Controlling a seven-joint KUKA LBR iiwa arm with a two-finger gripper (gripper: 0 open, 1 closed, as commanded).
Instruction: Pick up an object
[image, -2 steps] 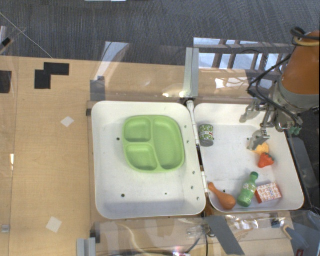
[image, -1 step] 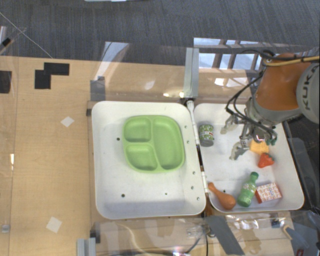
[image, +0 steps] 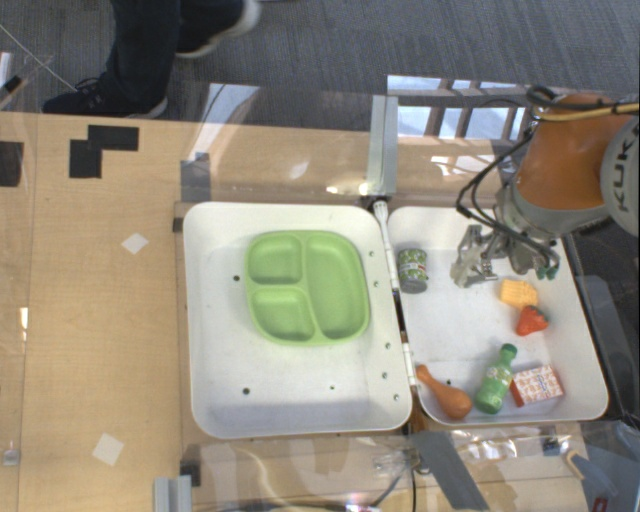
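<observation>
My gripper (image: 506, 264) hangs over the back part of the right bin (image: 590, 400), open, with nothing between its fingers. One silver finger (image: 468, 262) points down towards the bin floor. A yellow block (image: 518, 292) lies just in front of the gripper, and a red strawberry-like toy (image: 532, 321) sits in front of that. A small green can (image: 412, 268) stands at the gripper's left, near the divider. At the bin's front lie a green bottle (image: 494, 380), a red and white box (image: 537, 385) and a brown drumstick toy (image: 445, 392).
The left bin (image: 215, 390) holds a green divided plate (image: 305, 287). A metal ridge (image: 392, 290) separates the two bins. The arm's orange band (image: 565, 165) and dark cables (image: 490, 185) hang over the right bin's back edge.
</observation>
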